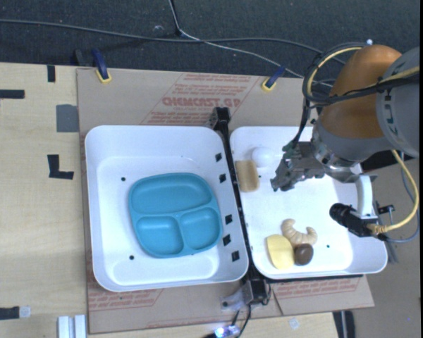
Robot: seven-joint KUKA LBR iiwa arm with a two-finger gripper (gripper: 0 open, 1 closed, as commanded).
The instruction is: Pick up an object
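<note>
In the right bin (338,210) lie a tan block (247,176) against the left wall, a white rounded object (263,156) near the back left, a cream curved piece (297,228), a yellow block (279,251) and a dark brown round piece (304,254) at the front. My gripper (282,179) hangs over the bin's back middle, to the right of the tan block and just below the white object. Nothing shows between its dark fingers, and their spread is hard to read from this angle.
The left bin (106,160) holds a blue divided plate (175,213). A black divider (229,182) runs between the bins. Cables (176,20) cross the dark floor behind the bench. Yellow cable loops (317,76) hang around the arm's wrist.
</note>
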